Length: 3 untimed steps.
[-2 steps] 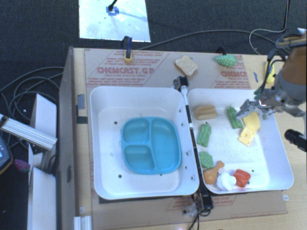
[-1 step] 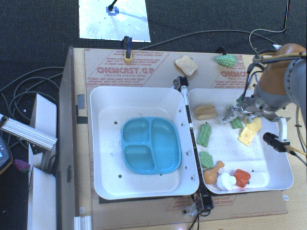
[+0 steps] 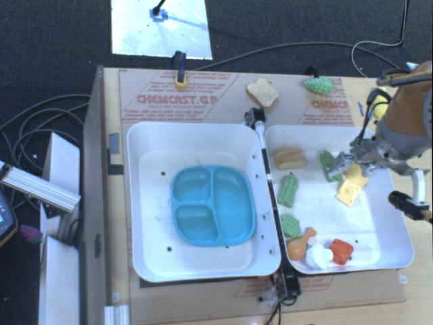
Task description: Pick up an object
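- Your gripper (image 3: pixel 346 161) sits low in the right bin (image 3: pixel 392 249), near its far-right wall; can't tell if it's holding anything.
- Nearest target: yellow cheese wedge (image 3: pixel 349 189), just below the gripper and touching or nearly so, long axis diagonal.
- Small green piece (image 3: pixel 329 162) lies just left of it.
- Open floor below the wedge; the wall is close on the right, so watch the arm w/ that rim.

The arm (image 3: pixel 406 110) is a rounded, bulky body, orange across its upper band and light grey below toward the wrist. A yellow-and-black cable bundle (image 3: pixel 379 100) runs along its side. The gripper (image 3: pixel 348 160) is made of dull silver metal parts, and a black fitting (image 3: pixel 409 205) juts out beneath the wrist.
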Available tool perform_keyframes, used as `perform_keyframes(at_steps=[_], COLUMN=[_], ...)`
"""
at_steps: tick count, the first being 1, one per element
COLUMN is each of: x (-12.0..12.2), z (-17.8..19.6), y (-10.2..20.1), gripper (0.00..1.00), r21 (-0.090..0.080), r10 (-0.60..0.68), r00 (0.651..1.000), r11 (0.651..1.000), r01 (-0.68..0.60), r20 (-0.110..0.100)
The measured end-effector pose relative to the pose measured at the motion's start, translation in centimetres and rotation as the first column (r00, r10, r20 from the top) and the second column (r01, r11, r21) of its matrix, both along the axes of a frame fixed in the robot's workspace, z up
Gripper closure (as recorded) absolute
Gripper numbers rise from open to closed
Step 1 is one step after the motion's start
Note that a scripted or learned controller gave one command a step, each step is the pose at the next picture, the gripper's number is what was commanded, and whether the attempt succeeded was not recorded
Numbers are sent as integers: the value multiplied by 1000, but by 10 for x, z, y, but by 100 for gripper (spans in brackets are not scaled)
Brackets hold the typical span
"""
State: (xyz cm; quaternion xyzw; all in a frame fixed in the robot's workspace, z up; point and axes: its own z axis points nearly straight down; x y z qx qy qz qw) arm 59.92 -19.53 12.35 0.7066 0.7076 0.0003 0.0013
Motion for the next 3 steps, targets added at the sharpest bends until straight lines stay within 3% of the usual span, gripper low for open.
perform_keyframes(at_steps=[1, 2, 3], x=[64, 66, 71], z=[-39, -27, 63], y=[46, 45, 116], gripper=[0, 100, 100], r21=[2, 0, 1], r10=[3, 6, 4], r00=[1000, 1000, 1000], r11=[1000, 1000, 1000], r01=[-3, -6, -4], r20=[0, 4, 4])
